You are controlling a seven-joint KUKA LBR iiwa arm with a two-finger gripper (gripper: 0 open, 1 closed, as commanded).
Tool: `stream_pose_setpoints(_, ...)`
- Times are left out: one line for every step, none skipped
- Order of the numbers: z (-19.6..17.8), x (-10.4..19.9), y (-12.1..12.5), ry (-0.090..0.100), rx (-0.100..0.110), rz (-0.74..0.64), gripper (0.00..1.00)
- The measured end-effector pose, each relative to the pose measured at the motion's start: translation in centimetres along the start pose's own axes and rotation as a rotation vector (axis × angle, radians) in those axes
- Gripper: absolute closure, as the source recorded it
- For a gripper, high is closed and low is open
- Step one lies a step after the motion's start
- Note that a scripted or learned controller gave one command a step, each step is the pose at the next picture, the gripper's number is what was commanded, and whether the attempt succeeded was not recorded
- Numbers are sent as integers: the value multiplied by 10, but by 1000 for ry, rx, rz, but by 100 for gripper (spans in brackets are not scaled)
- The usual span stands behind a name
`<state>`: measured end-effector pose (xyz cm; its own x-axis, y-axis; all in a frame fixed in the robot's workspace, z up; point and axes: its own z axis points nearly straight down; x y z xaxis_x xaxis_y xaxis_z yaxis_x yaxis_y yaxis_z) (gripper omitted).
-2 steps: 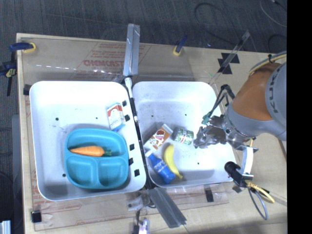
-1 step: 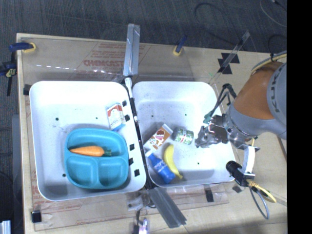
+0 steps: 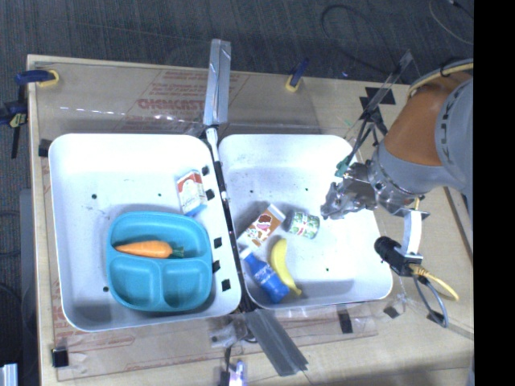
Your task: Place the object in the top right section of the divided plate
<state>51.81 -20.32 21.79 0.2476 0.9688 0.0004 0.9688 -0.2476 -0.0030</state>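
A blue divided plate [image 3: 129, 284] lies in the left bin [image 3: 80, 175], toward its front. An orange carrot [image 3: 145, 249] rests across the plate's upper section; the two lower sections hold nothing. In the right bin [image 3: 282, 159] lie a small green and white can [image 3: 304, 225], a yellow banana [image 3: 282, 265], a blue object [image 3: 264, 278] and a red and white carton [image 3: 261, 227]. My gripper [image 3: 332, 206] hangs over the right bin, just right of the can, with nothing seen between its fingers.
A small red and white carton [image 3: 190, 191] leans near the left bin's right wall, above the plate. A metal divider bar [image 3: 216, 87] runs between the bins. The arm's grey and orange body [image 3: 422, 143] covers the right bin's right edge.
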Motion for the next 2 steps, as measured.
stream_pose_setpoints(-61, 0, -43, 0, -2, 184, 100)
stream_pose_setpoints(-84, -9, -41, 0, 0, 235, 100)
